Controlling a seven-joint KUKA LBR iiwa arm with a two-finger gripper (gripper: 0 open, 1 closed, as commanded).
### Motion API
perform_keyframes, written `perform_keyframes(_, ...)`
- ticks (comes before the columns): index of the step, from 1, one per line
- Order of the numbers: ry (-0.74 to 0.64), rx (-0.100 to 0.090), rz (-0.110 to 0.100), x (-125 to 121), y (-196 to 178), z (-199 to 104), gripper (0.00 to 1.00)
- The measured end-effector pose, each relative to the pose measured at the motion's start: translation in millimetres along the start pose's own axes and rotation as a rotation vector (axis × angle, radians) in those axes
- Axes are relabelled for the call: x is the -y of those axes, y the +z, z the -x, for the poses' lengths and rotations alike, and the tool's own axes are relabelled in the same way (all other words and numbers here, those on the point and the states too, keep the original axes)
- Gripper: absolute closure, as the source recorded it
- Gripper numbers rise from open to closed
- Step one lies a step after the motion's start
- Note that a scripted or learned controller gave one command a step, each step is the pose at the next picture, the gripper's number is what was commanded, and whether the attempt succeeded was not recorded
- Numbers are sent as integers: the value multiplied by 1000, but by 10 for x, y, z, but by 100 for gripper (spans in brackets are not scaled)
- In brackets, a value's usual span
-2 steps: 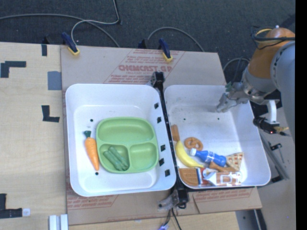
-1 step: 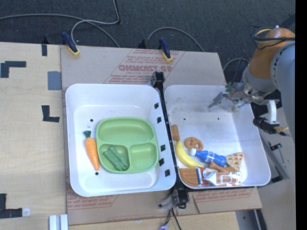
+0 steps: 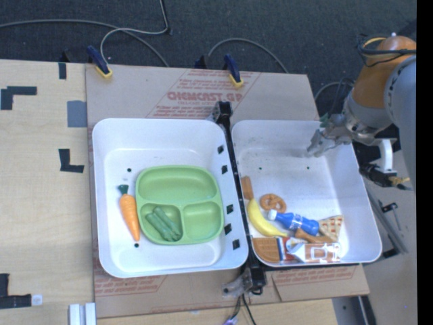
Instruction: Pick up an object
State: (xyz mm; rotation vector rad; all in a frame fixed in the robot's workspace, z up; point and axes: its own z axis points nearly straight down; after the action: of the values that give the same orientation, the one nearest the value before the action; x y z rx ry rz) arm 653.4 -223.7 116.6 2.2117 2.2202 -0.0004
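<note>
My gripper [image 3: 315, 146] hangs over the far right part of the right bin [image 3: 298, 151], above bare white floor. The objects lie at that bin's near end, well apart from the gripper: a yellow banana [image 3: 259, 221], a brown pretzel [image 3: 272, 201], a blue bottle [image 3: 296, 221], a waffle piece [image 3: 332, 226], a slice of toast [image 3: 266, 250], a red and white packet [image 3: 315, 252] and a thin brown stick [image 3: 247, 187] by the left wall. Nothing shows between the gripper's tips.
The left bin [image 3: 115, 141] holds a green divided plate [image 3: 180, 188] with green beans [image 3: 164, 223] in one compartment, and an orange carrot [image 3: 128, 214] beside it. A black divider clip [image 3: 222, 111] sits between the bins. Cables and blue clamps [image 3: 233, 71] lie behind.
</note>
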Motion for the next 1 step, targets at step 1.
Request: perform_keyframes(1, 0, 0, 0, 0, 2, 0, 0)
